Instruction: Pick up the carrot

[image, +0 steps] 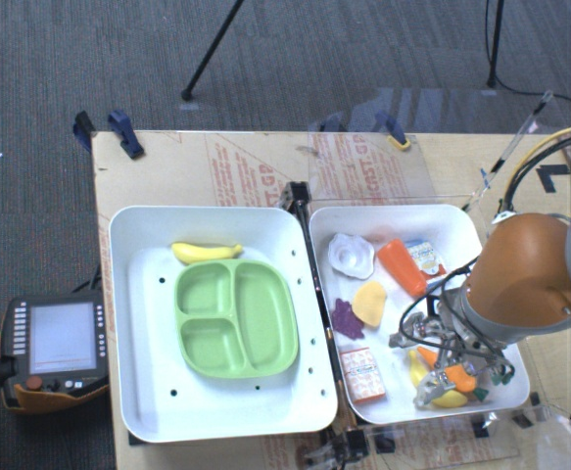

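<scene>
The carrot (403, 267), a stubby orange tapered piece, lies slantwise in the back half of the right bin (461, 218), between a white garlic-like item (350, 255) and a small printed packet (424, 256). My gripper (448, 366) is low in the front right corner of that bin, well in front of and to the right of the carrot and apart from it. It hangs over a yellow item (449, 398). Small orange patches (459, 379) show among the gripper parts; what they are is unclear. The arm's orange band (520, 267) hides part of the bin's right side.
The right bin also holds a yellow wedge (370, 304), purple grapes (346, 318) and a red box (365, 374). In the left bin (133, 262) sit a green divided plate (236, 318) and a banana (207, 252). A pendant (58, 346) lies left of the bench.
</scene>
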`<state>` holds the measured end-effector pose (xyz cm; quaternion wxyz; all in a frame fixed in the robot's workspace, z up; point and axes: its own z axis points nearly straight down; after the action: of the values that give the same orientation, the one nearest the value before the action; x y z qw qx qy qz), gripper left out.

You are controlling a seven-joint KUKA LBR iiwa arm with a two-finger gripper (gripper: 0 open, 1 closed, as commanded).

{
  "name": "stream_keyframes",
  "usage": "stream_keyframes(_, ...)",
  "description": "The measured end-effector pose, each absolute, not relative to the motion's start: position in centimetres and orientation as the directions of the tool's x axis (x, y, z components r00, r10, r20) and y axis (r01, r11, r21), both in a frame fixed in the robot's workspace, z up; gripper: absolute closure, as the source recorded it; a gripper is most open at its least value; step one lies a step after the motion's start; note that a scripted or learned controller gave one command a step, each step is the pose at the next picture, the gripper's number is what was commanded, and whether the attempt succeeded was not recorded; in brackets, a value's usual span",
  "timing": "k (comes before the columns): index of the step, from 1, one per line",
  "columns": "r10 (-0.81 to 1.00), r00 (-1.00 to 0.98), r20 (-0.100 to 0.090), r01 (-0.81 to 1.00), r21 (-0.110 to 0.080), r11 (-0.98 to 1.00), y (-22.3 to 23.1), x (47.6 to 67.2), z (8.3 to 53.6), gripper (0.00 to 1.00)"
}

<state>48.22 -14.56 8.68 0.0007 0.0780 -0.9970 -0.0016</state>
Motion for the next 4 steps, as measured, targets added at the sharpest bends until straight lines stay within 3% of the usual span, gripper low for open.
stream_keyframes(1, -0.162, -0.987, -0.001, -0.162, 0.005, 0.987, -14.3, 48.4, 9.6, 1.00)
stream_keyframes(2, -0.162, -0.987, 0.000, -0.162, 0.005, 0.987, -14.3, 48.4, 9.6, 0.00)
stream_keyframes(3, -0.167, -0.986, -0.003, -0.168, 0.007, 0.986, -14.1, 48.5, 10.5, 1.00)
stream_keyframes(4, -0.348, -0.937, -0.002, -0.348, 0.003, 0.937, -20.8, 49.2, 9.3, 1.00)
